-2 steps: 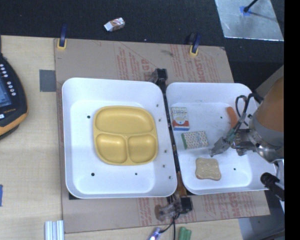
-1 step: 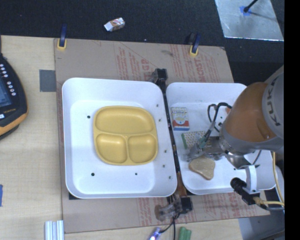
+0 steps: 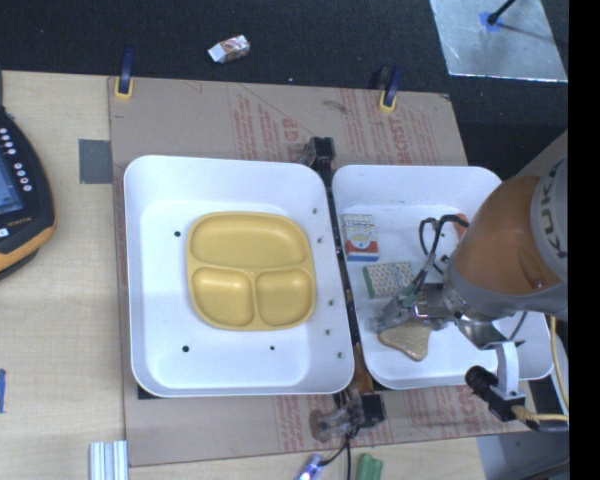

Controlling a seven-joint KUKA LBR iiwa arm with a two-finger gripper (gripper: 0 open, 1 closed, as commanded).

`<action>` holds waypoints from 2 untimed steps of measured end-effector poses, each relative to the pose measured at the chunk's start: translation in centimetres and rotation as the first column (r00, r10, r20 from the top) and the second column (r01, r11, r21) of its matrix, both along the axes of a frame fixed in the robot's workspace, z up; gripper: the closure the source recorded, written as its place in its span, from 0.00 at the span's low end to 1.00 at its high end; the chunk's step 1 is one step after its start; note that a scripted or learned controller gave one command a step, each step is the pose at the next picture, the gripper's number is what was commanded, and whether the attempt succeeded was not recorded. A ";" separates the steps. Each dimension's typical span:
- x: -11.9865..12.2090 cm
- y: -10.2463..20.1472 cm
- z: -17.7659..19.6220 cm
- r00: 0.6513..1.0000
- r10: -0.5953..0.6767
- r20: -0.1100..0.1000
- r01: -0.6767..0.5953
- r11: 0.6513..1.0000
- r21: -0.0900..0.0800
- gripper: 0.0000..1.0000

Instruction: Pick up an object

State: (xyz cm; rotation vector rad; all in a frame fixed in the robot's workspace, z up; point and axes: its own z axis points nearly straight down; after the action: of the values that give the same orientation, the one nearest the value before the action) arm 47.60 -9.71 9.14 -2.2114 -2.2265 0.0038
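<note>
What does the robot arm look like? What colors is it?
The arm is chunky and rounded, grey with a wide orange band, and dark letters show on its grey shell. Its gripper is slim, grey metal. A white fitting with a black piece hangs beneath the arm.

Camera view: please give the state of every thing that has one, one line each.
Yellow plastic three-compartment tray: flat, upright, in the left white bin.
Small printed card packet: lying flat in the right white bin.
Tan flat piece: lying flat, near the gripper.
Handheld orange-edged pendant: screen lit.
</note>
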 end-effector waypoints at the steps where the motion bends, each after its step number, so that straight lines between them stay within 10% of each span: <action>1: 0.1 -0.1 1.0 1.000 0.005 0.000 -0.005 1.000 -0.001 1.00; 2: 0.1 -5.1 10.9 1.000 -0.004 0.004 0.004 1.000 -0.002 1.00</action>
State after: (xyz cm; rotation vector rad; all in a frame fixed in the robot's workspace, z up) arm 47.69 -14.78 20.08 -2.2187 -2.2252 0.0009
